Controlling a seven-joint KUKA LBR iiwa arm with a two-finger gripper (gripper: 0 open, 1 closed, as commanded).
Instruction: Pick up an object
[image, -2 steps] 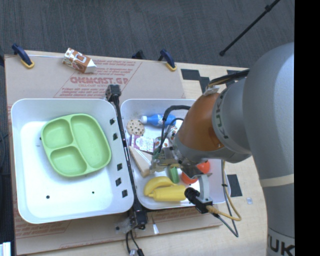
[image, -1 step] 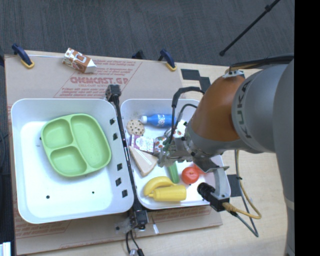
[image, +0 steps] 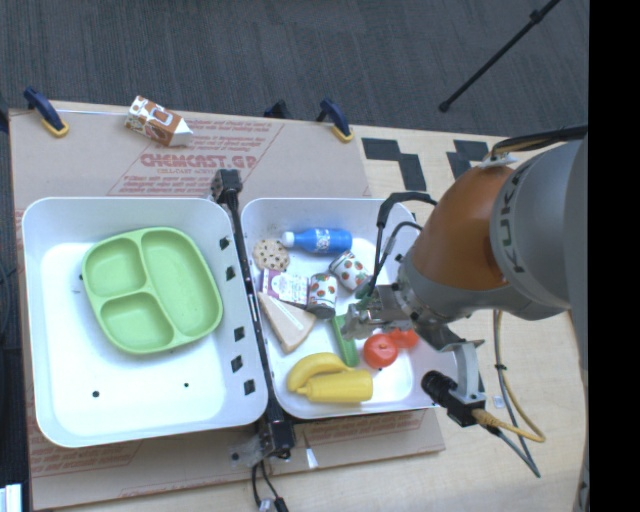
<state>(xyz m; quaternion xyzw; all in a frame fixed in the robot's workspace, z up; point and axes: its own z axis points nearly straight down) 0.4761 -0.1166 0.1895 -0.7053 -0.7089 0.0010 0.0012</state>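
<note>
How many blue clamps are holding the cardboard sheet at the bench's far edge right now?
3. One blue clamp sits at the far left corner, one at the far right corner, and a darker one just left of that. Others may be hidden.

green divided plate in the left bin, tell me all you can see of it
The green plate looks like pale lime plastic, with rounded corners and three compartments: two smaller ones on one side, one long one on the other. It lies flat, right way up and turned at a slant, on the floor of the left bin. Nothing lies in it.
</note>
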